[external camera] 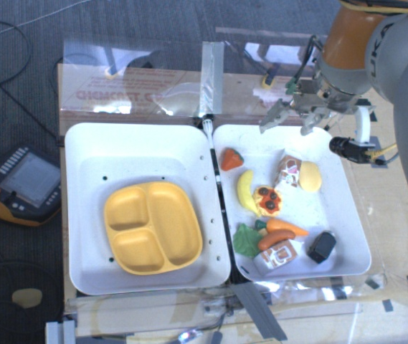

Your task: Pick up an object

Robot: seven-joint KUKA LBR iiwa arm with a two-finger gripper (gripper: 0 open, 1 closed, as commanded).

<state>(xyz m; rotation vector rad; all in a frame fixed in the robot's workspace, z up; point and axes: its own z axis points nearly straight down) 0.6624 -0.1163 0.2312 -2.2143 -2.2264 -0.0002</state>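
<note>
The right bin (347, 213) holds several toy foods: a red strawberry (231, 158), a yellow banana (244, 190), a pizza slice (269, 201), a brown-and-white packet (287, 171), a yellow lemon (310, 177), an orange carrot (285, 227), a green leaf (244, 241), a small carton (280, 255) and a black block (322, 246). My gripper (285, 127) hangs over the bin's back edge, above and behind the packet. Its fingers are spread open with nothing between them.
The left bin (89, 156) holds a yellow divided plate (153, 226). A clear plastic strip (208, 77) stands behind the wall between the bins. A handheld pendant (19, 185) lies on the floor to the left. The arm's wrist (354, 41) rises at the upper right.
</note>
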